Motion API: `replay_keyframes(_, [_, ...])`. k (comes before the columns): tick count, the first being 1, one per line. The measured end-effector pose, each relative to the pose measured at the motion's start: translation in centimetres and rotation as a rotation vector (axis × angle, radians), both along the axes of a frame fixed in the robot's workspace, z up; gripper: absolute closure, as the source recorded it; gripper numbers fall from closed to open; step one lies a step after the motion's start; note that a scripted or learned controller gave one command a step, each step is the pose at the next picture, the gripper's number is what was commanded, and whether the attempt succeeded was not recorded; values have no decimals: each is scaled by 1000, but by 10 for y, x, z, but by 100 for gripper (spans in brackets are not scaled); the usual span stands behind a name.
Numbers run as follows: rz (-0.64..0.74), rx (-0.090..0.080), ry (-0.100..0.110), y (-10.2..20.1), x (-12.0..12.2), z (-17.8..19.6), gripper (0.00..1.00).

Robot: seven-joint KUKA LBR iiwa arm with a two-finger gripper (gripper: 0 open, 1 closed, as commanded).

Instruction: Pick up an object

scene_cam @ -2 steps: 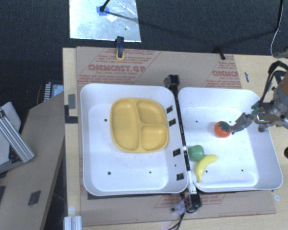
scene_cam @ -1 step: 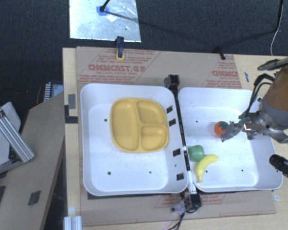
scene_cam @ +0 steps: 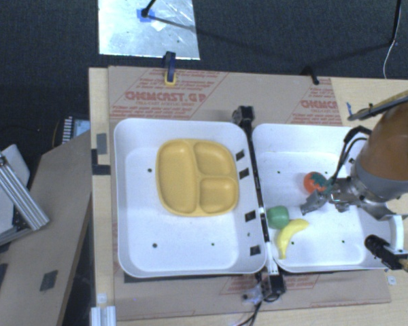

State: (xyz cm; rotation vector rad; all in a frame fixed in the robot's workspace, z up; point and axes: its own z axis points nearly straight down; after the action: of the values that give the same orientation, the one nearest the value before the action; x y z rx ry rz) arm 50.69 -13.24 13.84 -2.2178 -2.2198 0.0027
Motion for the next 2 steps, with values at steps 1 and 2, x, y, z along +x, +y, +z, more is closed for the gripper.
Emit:
replay_keyframes(1, [-1, 0, -1, 0, 0, -52, 0])
replay_keyframes(2, [-1, -2, -6, 0, 1, -39, 100])
